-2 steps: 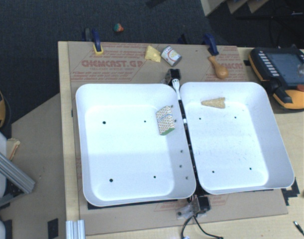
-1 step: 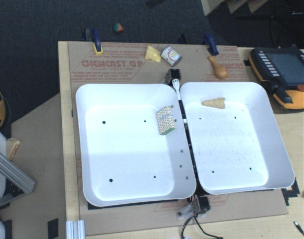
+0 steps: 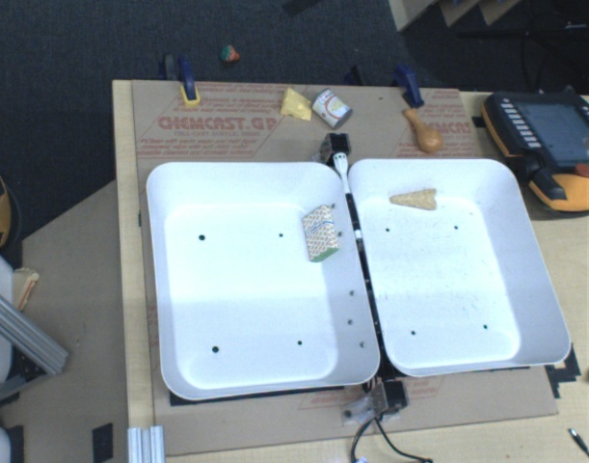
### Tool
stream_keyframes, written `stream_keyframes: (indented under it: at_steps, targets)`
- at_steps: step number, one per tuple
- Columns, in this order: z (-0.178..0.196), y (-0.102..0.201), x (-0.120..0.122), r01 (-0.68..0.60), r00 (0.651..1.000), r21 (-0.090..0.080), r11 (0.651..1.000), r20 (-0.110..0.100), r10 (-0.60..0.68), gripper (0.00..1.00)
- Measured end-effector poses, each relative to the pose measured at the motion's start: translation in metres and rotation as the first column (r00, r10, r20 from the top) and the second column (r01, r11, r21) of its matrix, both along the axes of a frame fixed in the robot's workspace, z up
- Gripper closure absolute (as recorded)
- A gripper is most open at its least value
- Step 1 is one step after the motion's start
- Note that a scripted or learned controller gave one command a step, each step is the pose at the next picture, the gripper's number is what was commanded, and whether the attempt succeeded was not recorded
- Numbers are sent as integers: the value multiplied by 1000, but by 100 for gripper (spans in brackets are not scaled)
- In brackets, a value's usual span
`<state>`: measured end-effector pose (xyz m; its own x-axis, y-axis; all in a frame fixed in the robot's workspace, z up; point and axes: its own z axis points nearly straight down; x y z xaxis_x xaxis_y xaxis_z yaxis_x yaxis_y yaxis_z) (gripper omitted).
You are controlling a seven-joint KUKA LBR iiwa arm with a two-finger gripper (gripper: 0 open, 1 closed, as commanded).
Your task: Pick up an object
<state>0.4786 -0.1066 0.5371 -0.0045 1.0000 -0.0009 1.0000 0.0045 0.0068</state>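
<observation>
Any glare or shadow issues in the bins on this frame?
Camera view: the left bin splits into a duller upper part and a brighter lower band; the right bin is lit evenly; no blown-out glare; the patterned packet and tan piece are slightly soft.

i see two bins side by side on the bench, the left bin touching the right bin along the middle of the frame. a small packet lies in the left bin, upper right part, near the shared edge. a flat piece lies in the right bin's upper left part. above the bins, on the bench, sit a wedge, a small box just beside it, and a spoon-like thing further right. a handheld pendant lies at the frame's right edge.
</observation>
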Motion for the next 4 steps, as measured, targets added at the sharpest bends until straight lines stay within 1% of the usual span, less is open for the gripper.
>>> stream_keyframes:
  at_steps: [1,2,3,4]
  targets:
    - [-48,50,1,-1,1000,2,1000,-12,1,100]
    - [-35,47,1,4,1000,0,1000,-2,-4,100]
    - [0,92,1,0,1000,1,1000,1,0,100]
    - [-2,-19,0,17,1000,-4,1000,-2,-17,100]
